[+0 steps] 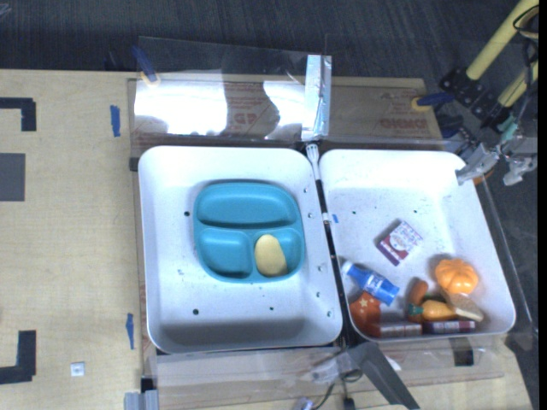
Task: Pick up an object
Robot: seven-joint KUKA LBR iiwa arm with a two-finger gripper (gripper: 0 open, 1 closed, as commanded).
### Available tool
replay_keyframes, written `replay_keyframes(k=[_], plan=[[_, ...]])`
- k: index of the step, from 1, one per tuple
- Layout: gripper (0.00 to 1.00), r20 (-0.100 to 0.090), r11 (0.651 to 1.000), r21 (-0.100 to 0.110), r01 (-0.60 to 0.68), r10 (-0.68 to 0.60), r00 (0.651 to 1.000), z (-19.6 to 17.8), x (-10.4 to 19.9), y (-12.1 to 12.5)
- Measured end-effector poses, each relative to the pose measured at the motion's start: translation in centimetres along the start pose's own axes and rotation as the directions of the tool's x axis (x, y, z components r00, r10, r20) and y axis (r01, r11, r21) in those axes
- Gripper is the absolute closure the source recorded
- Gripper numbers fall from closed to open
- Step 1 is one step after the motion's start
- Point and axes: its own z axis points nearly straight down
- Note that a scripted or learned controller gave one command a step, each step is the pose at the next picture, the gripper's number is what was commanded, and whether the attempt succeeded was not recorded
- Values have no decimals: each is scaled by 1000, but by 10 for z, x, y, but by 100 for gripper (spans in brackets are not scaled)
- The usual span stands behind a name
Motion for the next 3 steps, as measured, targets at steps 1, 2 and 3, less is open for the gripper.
replay_keyframes(k=[1,2,3], plan=[[0,-2,997,4,-82,82,997,32,-10,-16],[0,-3,991,9,-130,130,991,124,39,15],[0,-1,991,1,-130,130,991,174,12,0]])
